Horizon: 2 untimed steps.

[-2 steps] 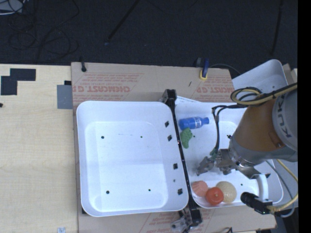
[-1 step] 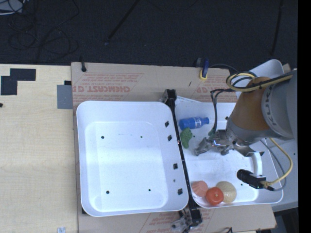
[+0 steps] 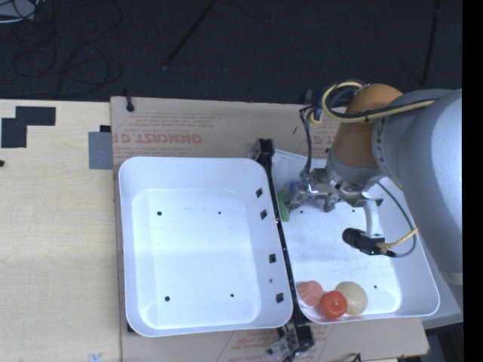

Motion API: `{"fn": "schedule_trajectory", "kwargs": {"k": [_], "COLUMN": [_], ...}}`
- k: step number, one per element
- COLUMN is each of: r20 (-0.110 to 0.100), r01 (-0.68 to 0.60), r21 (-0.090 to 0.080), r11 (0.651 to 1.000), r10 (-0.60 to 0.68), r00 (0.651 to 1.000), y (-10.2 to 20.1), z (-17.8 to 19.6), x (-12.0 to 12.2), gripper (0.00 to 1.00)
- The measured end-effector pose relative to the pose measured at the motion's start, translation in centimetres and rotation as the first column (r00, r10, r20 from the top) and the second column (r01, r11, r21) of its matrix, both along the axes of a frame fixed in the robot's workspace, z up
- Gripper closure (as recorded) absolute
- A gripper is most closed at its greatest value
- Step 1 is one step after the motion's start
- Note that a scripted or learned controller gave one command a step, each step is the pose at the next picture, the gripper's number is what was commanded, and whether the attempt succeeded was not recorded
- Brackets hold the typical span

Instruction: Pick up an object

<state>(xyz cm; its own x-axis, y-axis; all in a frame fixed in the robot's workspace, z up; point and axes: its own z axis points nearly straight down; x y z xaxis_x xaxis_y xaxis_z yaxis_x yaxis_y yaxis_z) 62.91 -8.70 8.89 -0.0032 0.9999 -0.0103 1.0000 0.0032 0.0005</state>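
Camera view shows me the left bin [image 3: 136, 202] first, then a small green thing [image 3: 284, 204] in the right bin [image 3: 423, 296], close to that bin's left wall near its far corner. My gripper [image 3: 313, 193] hangs just beside the green thing with nothing in it, and I cannot tell how it is set. Three round things, pink [image 3: 308, 291], red [image 3: 333, 304] and tan [image 3: 353, 296], sit by the right bin's near edge, so I think the picking is not done yet.

Green object [image 3: 284, 204] partly hidden behind bin divider.
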Motion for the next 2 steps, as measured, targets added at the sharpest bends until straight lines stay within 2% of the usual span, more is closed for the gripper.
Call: {"fn": "schedule_trajectory", "kwargs": {"k": [1,2], "r20": [-0.002,0.000], "r01": [0.005,-0.003], "r21": [0.007,0.013], "r11": [1.000,1.000], "r10": [-0.005,0.003], "r00": [1.000,1.000], "y": [0.0,7.2], "z": [1.0,10.4], "x": [-0.2,-3.2], "gripper": [1.00,1.00]}}
